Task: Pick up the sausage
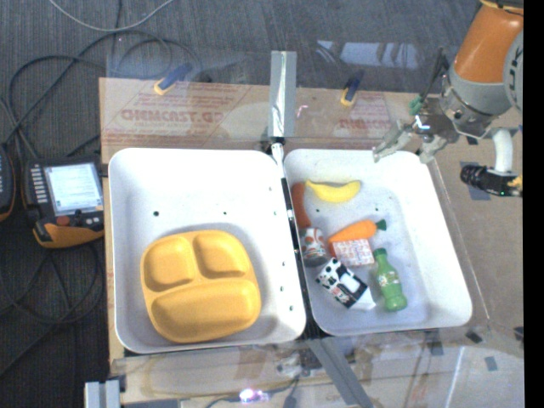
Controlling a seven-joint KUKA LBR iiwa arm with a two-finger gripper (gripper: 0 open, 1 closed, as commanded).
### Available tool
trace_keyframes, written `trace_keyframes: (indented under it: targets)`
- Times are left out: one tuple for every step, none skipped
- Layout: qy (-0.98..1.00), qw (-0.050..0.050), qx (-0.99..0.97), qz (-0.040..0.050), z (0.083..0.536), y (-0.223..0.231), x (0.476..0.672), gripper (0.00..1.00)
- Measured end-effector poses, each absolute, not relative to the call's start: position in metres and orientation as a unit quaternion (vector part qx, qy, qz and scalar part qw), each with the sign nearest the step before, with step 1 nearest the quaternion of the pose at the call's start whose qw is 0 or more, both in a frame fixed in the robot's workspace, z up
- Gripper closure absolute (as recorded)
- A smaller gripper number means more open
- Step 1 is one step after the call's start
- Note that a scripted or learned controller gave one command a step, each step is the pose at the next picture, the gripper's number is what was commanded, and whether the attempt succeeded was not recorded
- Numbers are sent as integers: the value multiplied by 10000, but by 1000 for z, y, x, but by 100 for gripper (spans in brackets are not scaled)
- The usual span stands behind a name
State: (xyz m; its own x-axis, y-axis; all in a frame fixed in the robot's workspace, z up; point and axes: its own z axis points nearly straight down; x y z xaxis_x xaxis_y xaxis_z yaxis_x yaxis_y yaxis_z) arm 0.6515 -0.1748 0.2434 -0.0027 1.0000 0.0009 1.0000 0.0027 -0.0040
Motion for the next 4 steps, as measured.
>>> trace_keyframes:
  targets:
    - [-7088,26,-7054,26,251,-174,652,100]
    - [-8230,-7,-5680,18,334,-188,654,100]
    - [-8551,-5,-5184,11,345,-128,669,100]
    - [-8553,-5,-5181,16,353,-127,670,100]
